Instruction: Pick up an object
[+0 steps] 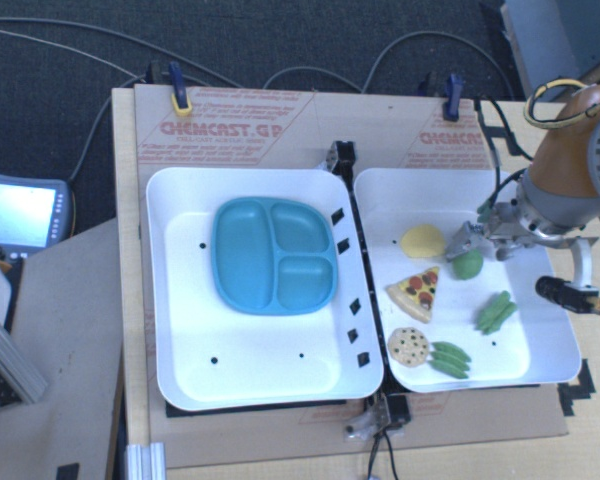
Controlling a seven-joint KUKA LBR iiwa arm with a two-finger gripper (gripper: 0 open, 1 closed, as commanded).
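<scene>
The right bin holds several toy foods. A small round green piece lies near the bin's middle, and my gripper hangs right over its upper edge, at the end of the grey arm with its orange band. Whether the green piece is gripped or only lies under the gripper is hidden. A yellow piece lies just left of the gripper. A pizza slice, a cookie, a green pod and green beans lie nearer the front.
The left bin holds a blue divided plate. A black divider with clips runs between the bins. Cables and a black part of the arm hang over the right bin's right edge.
</scene>
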